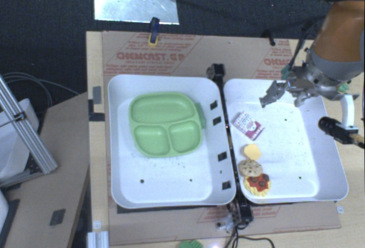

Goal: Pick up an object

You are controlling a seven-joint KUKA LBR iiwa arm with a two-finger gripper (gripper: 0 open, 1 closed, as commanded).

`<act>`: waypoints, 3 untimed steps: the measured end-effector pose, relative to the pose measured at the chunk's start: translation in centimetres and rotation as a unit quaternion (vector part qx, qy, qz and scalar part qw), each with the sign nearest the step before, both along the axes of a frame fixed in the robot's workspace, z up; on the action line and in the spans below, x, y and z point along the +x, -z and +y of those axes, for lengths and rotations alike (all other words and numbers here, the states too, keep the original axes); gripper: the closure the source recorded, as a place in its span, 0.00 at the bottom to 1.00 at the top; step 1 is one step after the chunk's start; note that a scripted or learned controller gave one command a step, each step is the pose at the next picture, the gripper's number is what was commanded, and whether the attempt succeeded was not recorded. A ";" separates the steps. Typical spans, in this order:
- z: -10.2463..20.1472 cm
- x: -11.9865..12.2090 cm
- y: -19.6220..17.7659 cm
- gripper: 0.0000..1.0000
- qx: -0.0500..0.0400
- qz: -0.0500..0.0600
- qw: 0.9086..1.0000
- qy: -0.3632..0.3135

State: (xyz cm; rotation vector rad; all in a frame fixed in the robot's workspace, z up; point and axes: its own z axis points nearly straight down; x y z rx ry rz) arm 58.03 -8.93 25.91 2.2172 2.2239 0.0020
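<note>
In the right bin (319, 184), a small pink-and-white packet (247, 125) lies near the left wall. Below it, along the front left corner, sit a yellow round piece (252, 152), a brown cookie-like toy (250, 167) and a red-and-yellow toy (258, 185). My gripper (286, 97) hangs over the back of the right bin, above and to the right of the packet. Its two grey fingers are spread open with nothing between them.
The left bin (122, 184) holds a green divided plate (166, 123). A black divider with clips (219, 121) separates the bins. Bare white floor lies in the right bin's middle and right side.
</note>
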 end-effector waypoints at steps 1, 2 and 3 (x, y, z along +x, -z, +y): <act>-2.4 -0.6 10.3 0.00 0.000 0.005 1.000 0.002; -1.1 0.9 17.6 0.00 0.002 0.001 1.000 0.000; -1.3 8.6 17.1 0.00 -0.001 -0.006 1.000 -0.002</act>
